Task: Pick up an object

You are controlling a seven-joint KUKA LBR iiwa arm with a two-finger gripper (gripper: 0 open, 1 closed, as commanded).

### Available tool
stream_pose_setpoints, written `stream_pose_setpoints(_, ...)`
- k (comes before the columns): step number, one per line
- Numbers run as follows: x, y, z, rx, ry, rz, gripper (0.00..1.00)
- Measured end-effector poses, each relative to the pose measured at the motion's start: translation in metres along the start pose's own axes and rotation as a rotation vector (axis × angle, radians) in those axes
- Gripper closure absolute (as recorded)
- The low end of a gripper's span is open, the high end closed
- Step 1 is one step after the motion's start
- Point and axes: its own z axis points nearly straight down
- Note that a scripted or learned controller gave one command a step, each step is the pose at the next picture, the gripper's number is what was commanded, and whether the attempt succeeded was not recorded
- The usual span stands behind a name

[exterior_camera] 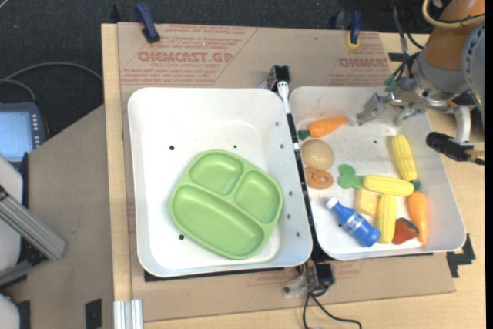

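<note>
Two white bins sit side by side on the bench. The left bin (pixel 146 166) holds a green divided plate (pixel 225 202), lying flat toward the bin's near half. The right bin (pixel 339 100) holds the toy food. A carrot (pixel 327 125) lies at the far left, pointing toward the arm. Below it sits a beige round piece (pixel 317 155), with an orange slice (pixel 319 179) just under that. A small green piece (pixel 349 178) lies beside the slice. A blue bottle (pixel 353 221) lies tilted near the bin's front edge. Two corn cobs are in view, one upright-ish by the right wall (pixel 403 156) and one lying crosswise (pixel 389 185). A second carrot (pixel 418 213) and a red pepper (pixel 404 231) sit in the near right corner. The gripper (pixel 371 110) hangs over the far part of the right bin, fingers spread apart with nothing between them. It sits just right of the first carrot, not touching it.
</note>
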Motion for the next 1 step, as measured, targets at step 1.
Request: stream_pose_setpoints(1,-0.0013,-0.0433,0.0004,-0.008,-0.016,-0.003,0.0)
